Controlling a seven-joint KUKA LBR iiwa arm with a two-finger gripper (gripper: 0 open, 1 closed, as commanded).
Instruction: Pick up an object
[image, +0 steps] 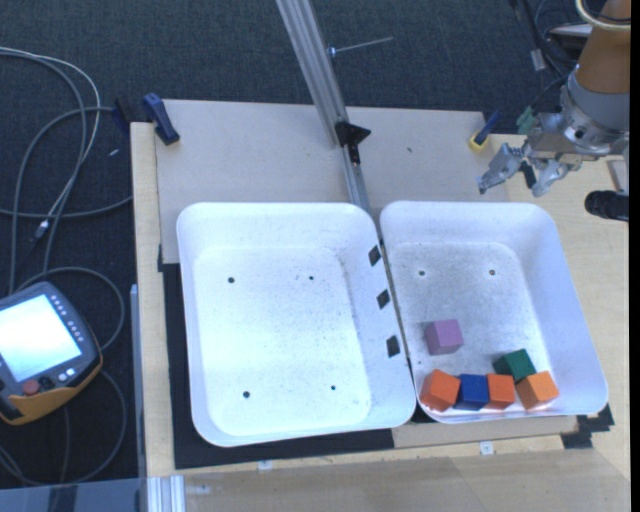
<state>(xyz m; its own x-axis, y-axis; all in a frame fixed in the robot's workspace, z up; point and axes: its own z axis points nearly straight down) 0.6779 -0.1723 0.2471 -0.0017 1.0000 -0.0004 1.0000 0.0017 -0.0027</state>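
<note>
Six blocks are gathered in the right bin (560, 262): purple block (443, 335), green block (517, 363). The gripper (518, 172) is held spread, unladen, beyond the bin.

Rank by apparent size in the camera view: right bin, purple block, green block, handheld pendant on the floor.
1. Right bin
2. Handheld pendant
3. Purple block
4. Green block, though partly hidden behind an orange block, so its rank below purple is unsure.

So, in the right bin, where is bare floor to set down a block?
The right bin has bare floor across its far half, beyond the purple block. Its near edge is crowded: orange block, blue block, green block and more orange ones packed together.
</note>
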